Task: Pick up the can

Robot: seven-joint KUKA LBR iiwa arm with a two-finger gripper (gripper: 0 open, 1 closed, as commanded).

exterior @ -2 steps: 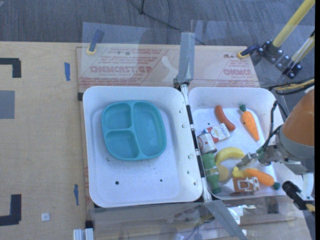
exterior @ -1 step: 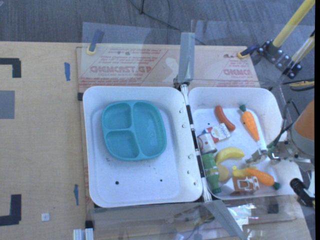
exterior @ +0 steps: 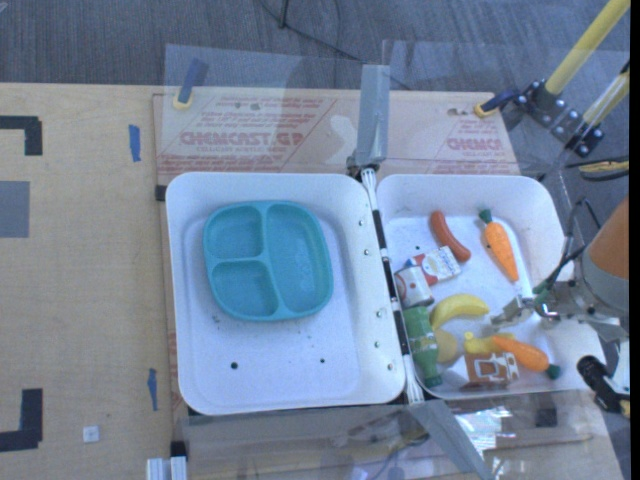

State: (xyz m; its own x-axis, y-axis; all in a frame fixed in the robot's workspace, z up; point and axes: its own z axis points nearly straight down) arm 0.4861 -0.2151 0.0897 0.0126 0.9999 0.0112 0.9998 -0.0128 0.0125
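Note:
The can point(exterior: 412, 286), small and silvery with a dark top, lies in the right bin point(exterior: 535, 203) close to its left wall, touching a red-and-white carton point(exterior: 438, 265). My gripper point(exterior: 512, 312) hangs over the right part of the same bin, about a hand's width to the right of the can and just past the banana point(exterior: 458, 310). It is open, with nothing between its fingers. The grey arm with its orange band point(exterior: 612, 258) comes in from the right edge.
Around the can in the right bin lie a sausage point(exterior: 448, 236), a carrot point(exterior: 500, 250), a green bottle point(exterior: 420, 346), a second orange carrot point(exterior: 522, 352) and an orange-and-white box point(exterior: 490, 369). The left bin point(exterior: 190, 368) holds a teal divided plate point(exterior: 268, 260).

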